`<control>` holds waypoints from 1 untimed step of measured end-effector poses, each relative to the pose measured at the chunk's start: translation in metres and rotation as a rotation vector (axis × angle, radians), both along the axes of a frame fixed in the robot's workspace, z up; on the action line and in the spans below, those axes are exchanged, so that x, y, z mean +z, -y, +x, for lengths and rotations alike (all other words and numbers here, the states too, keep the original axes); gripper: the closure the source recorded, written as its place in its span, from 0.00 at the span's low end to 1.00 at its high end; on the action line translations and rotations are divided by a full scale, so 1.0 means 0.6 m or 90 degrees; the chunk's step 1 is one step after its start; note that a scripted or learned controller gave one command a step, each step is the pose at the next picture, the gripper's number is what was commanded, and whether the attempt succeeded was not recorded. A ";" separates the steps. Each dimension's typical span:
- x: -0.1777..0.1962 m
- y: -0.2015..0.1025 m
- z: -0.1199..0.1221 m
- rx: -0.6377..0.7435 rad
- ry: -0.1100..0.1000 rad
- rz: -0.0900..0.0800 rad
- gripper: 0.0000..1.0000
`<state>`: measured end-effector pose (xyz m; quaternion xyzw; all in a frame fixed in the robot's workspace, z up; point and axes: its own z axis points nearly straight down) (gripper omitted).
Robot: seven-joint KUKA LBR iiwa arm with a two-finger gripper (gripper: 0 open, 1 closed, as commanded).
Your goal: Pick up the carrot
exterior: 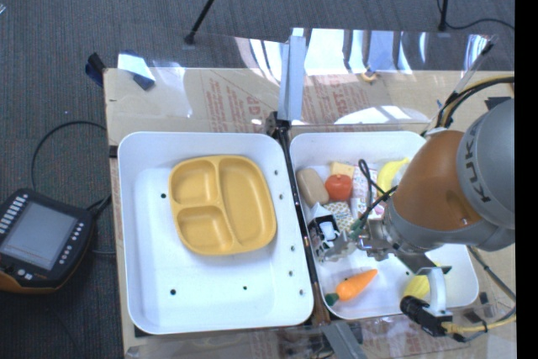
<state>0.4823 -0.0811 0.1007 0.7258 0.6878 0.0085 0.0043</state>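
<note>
Although positioned over the right bin (471, 286), not yet closed on anything. Largest first: arm (450, 189) entering from 3 o'clock, orange band above the wrist. Left bin (143, 290) at 9 o'clock, bearing a yellow divided plate (223, 203). Gripper (329, 240) low among the toys near the right bin's centre wall; jaw opening impossible to tell, nothing visibly held. Carrot (356, 285) lying free on the bin floor at 5 o'clock of the gripper, just beside. Grasp and lift outstanding.

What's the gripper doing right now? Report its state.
Gripper: low in the right bin, just above the carrot; the carrot is not between its fingers. Open or shut: cannot be told.
</note>
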 end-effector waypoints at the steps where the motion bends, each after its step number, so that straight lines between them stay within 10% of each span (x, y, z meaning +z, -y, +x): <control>1: 0.001 0.007 0.007 0.144 0.008 -0.007 0.00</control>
